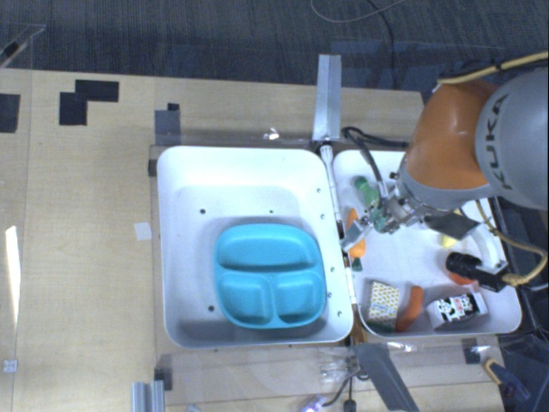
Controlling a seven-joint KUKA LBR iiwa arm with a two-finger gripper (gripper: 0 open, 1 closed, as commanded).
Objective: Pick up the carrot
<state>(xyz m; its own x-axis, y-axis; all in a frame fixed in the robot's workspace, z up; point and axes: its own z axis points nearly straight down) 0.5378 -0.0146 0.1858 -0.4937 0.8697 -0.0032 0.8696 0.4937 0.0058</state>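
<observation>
"Carrot (411, 306): where does it lie, and what crowds it?"

"In the right bin (407, 256), near the front wall, a short orange stick lying tilted. A patterned packet (384, 300) lies just beside it on the left, a black-and-white carton (455, 311) near on the right. A green thing (367, 189) and an orange scrap (356, 248) sit by that bin's left wall. The left bin (184, 230) holds a glossy blue tray (269, 273) with three wells."

"And your claw?"

"My claw (377, 220) hangs over the right bin's back-left part, near the green thing, well apart from the carrot. My arm (450, 144) comes in from the right. Open or closed, I cannot tell."
</observation>
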